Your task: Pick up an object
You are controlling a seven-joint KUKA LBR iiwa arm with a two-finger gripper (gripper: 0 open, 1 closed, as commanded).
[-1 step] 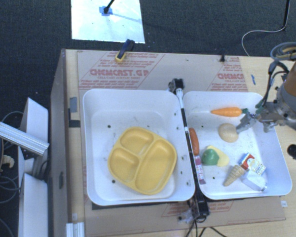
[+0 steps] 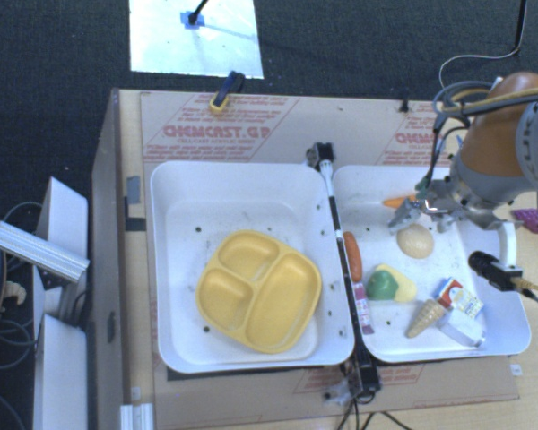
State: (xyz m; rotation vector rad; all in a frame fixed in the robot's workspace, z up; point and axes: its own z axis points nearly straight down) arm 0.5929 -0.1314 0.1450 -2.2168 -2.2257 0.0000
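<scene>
In the right bin (image 2: 511, 334), my gripper (image 2: 425, 213) hangs just beyond a beige egg-shaped object (image 2: 415, 241), at its far side. Its fingers stand open and nothing sits between them. A small orange piece (image 2: 395, 202) lies just left of the gripper. Nearer the front are a green and yellow toy vegetable (image 2: 387, 284), an ice cream cone (image 2: 426, 316) and a small red and white carton (image 2: 460, 299). An orange carrot-like stick (image 2: 352, 255) lies along the bin's left wall.
The left bin (image 2: 175, 195) holds a yellow divided plate (image 2: 259, 289). A black rail (image 2: 338, 240) runs between the two bins. A purple object (image 2: 530, 216) lies outside the right bin at the far right.
</scene>
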